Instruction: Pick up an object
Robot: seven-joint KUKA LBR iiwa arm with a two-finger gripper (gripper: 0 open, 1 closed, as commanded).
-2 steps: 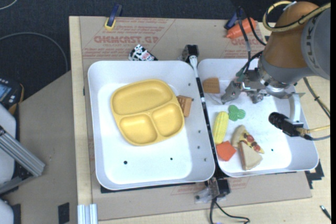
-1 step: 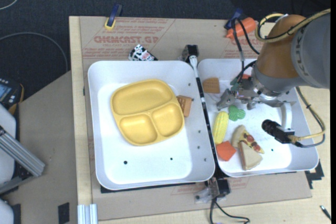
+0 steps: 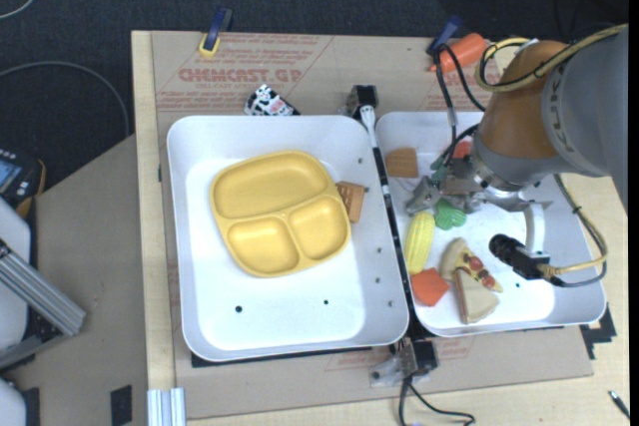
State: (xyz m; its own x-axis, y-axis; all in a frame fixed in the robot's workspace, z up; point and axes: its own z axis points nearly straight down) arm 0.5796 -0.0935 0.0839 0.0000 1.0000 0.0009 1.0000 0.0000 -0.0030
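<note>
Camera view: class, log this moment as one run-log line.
arm: over right bin | gripper: low, above corn and green toy | grasp: none seen | left bin: yellow tray

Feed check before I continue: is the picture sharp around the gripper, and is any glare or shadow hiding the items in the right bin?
Camera view: lighting is even and soft, no blown-out glare on the right bin; the corn, pizza slice and yellow tray read clearly; the gripper region is cluttered and slightly soft, its fingers hard to make out; the arm hides part of that bin.
</note>
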